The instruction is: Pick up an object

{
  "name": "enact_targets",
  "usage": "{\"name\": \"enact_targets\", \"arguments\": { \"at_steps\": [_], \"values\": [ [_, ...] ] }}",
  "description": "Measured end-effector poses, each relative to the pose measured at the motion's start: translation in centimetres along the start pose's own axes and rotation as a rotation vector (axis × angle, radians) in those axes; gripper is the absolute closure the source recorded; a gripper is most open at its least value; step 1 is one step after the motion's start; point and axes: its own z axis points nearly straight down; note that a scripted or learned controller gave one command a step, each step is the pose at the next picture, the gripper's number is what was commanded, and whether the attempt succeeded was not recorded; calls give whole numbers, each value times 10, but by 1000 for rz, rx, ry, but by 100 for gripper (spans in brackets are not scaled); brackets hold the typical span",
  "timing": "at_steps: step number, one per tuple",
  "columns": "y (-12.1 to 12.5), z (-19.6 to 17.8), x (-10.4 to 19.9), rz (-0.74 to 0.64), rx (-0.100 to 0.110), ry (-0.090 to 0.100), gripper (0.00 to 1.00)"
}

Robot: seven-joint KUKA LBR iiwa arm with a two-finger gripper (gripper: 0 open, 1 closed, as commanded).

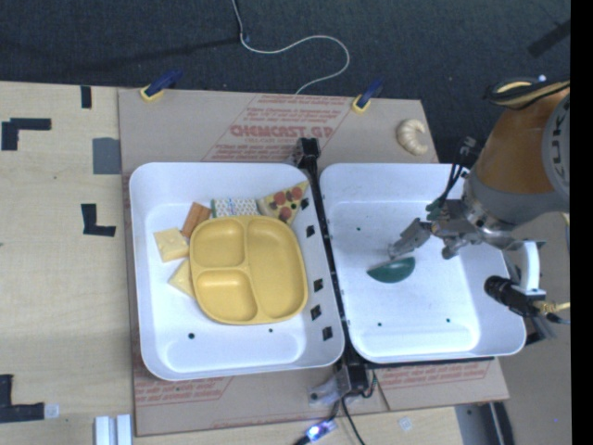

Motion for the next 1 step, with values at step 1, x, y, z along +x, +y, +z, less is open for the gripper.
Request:
{"name": "enact_targets", "arguments": {
  "at_steps": [1],
  "values": [
    [3,-7,0,-3,-13,-2,0]
  ]
}}
